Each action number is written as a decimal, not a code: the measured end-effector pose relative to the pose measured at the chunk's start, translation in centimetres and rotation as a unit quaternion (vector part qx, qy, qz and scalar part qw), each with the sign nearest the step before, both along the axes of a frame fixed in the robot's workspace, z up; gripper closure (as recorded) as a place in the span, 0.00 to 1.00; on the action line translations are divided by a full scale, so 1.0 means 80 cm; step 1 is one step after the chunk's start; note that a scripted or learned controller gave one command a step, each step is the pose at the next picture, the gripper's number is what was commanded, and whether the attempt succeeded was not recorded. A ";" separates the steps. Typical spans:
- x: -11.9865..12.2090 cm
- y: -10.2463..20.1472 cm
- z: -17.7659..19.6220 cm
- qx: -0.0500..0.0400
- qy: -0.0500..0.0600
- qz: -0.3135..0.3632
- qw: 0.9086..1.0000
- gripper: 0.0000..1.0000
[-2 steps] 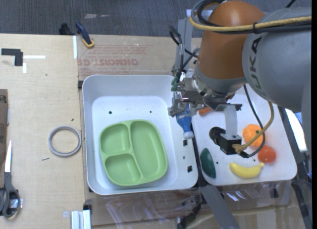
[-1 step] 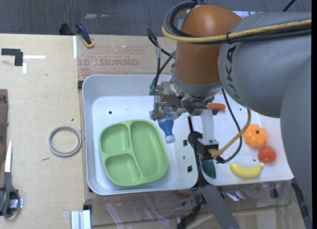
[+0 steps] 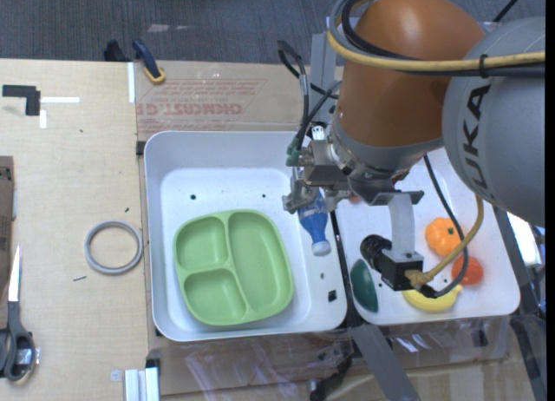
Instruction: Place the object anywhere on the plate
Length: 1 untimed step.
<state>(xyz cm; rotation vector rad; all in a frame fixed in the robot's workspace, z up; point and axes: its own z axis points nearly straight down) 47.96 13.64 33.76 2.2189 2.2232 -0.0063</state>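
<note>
A light green plate (image 3: 232, 262) with three compartments lies in the left white bin (image 3: 160, 217), toward its front. My gripper (image 3: 303, 201) hangs over that bin's right side, just past the plate's right rim. It is shut on a small blue bottle (image 3: 314, 221) with a pale cap. The bottle hangs tilted, cap end down, close to the wall between the two bins. It looks raised off the bin floor and does not touch the plate.
The right bin (image 3: 494, 308) holds an orange fruit (image 3: 440, 236), a red piece (image 3: 470, 271), a yellow banana (image 3: 431, 300) and a dark green piece (image 3: 364, 285). On the bench to the left lie a grey ring (image 3: 114, 246) and scissors (image 3: 16, 338).
</note>
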 end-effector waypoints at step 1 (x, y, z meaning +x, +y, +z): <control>0.068 0.072 0.011 0.000 0.000 -0.001 1.000 1.00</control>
